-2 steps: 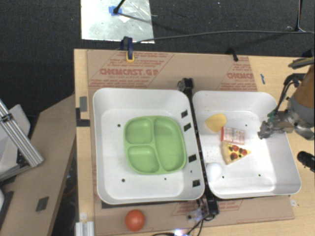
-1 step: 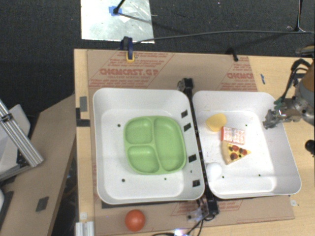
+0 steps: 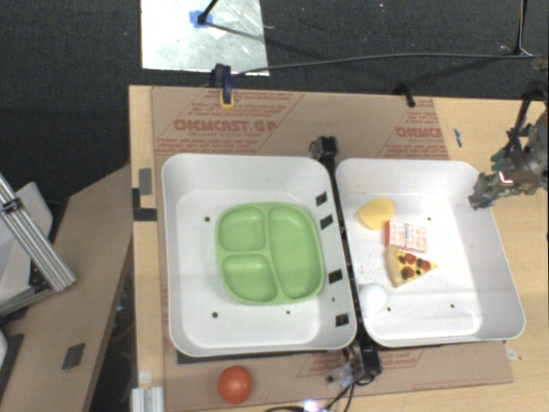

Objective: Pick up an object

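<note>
Rightward, the metal pincer (image 3: pixel 482 191) hovers, state unclear; a triangular pizza slice (image 3: pixel 408 267) lies beside a yellow lump (image 3: pixel 376 213).

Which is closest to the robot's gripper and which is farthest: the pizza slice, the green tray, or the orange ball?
Measured from the gripper at the right bin's far right edge:
1. Pizza slice, in the right bin.
2. Green tray, in the left bin.
3. Orange ball, outside the bins, on the front board.

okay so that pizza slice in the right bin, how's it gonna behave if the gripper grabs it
The pizza slice lies flat and thin, so pinching it from above looks awkward. It touches the small box, which may shift too. It probably won't roll.
</note>
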`<control>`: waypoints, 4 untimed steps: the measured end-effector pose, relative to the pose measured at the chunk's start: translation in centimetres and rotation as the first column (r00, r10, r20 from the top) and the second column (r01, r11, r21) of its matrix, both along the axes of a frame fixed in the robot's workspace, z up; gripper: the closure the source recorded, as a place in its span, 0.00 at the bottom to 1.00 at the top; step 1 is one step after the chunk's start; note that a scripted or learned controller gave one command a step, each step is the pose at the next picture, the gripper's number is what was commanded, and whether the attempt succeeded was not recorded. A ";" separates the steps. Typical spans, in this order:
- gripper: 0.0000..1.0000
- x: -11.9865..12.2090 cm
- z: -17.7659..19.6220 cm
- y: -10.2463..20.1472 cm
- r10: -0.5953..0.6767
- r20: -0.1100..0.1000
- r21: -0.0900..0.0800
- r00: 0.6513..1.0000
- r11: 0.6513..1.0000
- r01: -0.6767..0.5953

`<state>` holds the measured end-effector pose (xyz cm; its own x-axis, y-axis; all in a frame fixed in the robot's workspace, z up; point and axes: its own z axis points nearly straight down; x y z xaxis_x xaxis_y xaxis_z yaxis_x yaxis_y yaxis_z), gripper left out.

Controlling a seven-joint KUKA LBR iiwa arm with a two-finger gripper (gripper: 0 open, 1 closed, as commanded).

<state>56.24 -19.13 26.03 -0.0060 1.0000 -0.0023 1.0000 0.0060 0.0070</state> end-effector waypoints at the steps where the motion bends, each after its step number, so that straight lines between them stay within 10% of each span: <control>1: 1.00 -0.6 -1.3 5.0 0.003 -0.007 0.004 1.000 1.000 -0.003; 4: 1.00 0.3 -2.3 21.8 0.005 -0.005 0.005 1.000 1.000 -0.005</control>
<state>56.57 2.71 23.77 -0.0107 0.9999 0.0027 0.9999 0.0107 0.0023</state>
